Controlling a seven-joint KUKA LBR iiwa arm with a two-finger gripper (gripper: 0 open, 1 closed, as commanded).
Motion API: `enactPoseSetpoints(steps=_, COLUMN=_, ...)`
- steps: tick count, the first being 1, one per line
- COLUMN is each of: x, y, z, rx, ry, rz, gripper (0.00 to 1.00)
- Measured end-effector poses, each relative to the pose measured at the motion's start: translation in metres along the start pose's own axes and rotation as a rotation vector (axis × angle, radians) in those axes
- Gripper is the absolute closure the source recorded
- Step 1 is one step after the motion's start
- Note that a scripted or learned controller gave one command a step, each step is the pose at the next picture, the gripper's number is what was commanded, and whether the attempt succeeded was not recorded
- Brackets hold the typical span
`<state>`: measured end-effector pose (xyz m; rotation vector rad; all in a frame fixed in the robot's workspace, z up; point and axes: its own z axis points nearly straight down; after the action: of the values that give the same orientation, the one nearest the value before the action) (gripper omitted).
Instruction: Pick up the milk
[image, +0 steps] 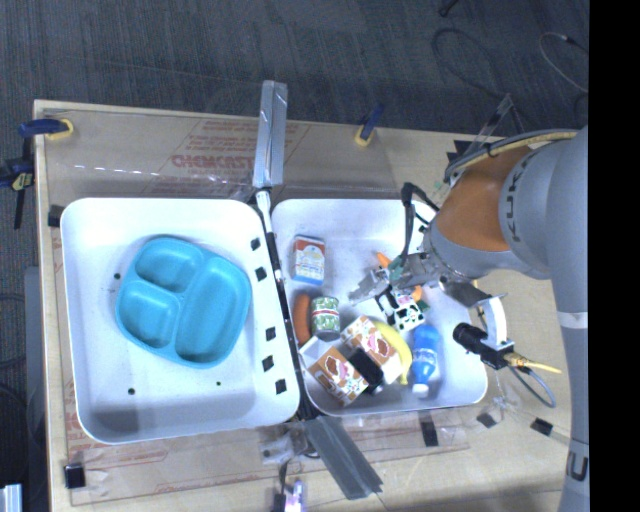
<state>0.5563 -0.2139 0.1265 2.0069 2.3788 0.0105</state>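
Bench: we are looking down on a bench bearing two white bins side by side.
Left bin: it is holding a blue tray with three compartments, lying near the middle.
Right bin: it is holding all the small goods, most of them crowding the near half.
Milk: we are reading the small carton with the red top as the milk; it is lying in the far left part of the right bin, apart from the pile and with bare floor around it.
Can: a green-labelled can is sitting just below the milk, with an orange piece touching its left side.
Boxes: two patterned snack boxes are leaning together at the near wall, a dark item lying across them.
Yellow item: it is lying between the boxes and a blue bottle.
Cow-print carton: a black-and-white item is sitting just above the bottle, under the wrist.
Arm: it is reaching in from the right, orange band above the bin's right half.
Gripper: it is hanging over the cluttered middle, well right of the milk; we cannot tell how it is set.
Obstruction: nothing is lying on the milk.
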Motion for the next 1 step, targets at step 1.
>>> enactPoseSetpoints(steps=1, x=-0.0024, y=-0.005, z=0.0178, rx=-0.007, ry=-0.008, rz=-0.124, gripper=0.0)
